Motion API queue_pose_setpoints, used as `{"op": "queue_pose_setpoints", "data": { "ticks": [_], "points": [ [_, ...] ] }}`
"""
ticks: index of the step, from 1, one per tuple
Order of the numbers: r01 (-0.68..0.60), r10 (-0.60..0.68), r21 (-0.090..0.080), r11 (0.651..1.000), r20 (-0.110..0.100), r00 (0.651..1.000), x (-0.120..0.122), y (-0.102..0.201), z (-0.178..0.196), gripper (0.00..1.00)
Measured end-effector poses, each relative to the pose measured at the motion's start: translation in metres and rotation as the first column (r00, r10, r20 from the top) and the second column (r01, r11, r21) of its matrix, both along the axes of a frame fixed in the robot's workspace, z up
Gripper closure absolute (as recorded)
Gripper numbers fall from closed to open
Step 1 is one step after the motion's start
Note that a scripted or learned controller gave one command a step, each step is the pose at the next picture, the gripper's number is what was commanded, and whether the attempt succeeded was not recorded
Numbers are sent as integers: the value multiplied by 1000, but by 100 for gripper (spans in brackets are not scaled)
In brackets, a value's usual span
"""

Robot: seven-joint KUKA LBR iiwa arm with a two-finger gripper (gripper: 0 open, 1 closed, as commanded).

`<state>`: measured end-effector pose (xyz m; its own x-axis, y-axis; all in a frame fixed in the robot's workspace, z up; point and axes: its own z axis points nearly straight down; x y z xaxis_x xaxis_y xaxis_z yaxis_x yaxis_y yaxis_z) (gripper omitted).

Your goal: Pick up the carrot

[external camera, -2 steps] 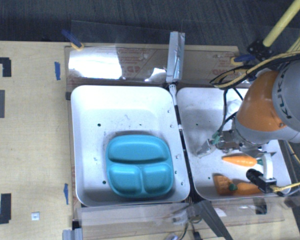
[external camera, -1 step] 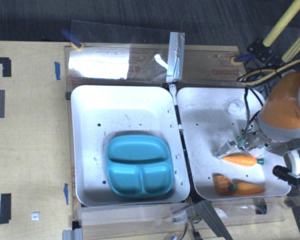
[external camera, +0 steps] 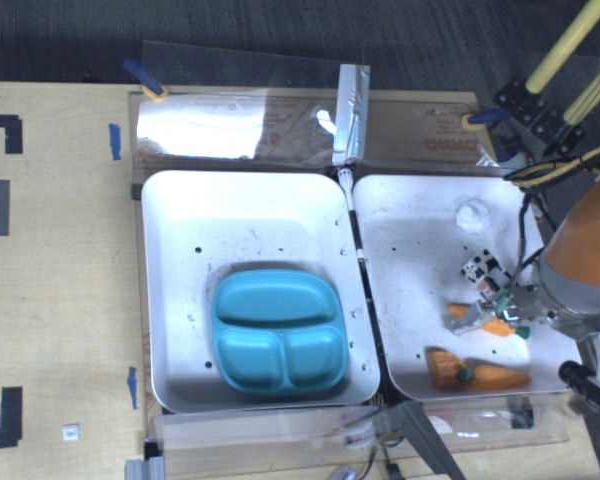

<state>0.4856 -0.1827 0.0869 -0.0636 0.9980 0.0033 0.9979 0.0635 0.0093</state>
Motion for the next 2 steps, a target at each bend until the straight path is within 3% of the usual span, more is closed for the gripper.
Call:
{"op": "queue_pose_setpoints", "data": {
  "ticks": [1,2],
  "points": [
    [4,-4,-5,1000,1,1000,1,-4,8,100],
    [-70,70,-3,998,-5,998,26,69,103,100]
  ]
}}
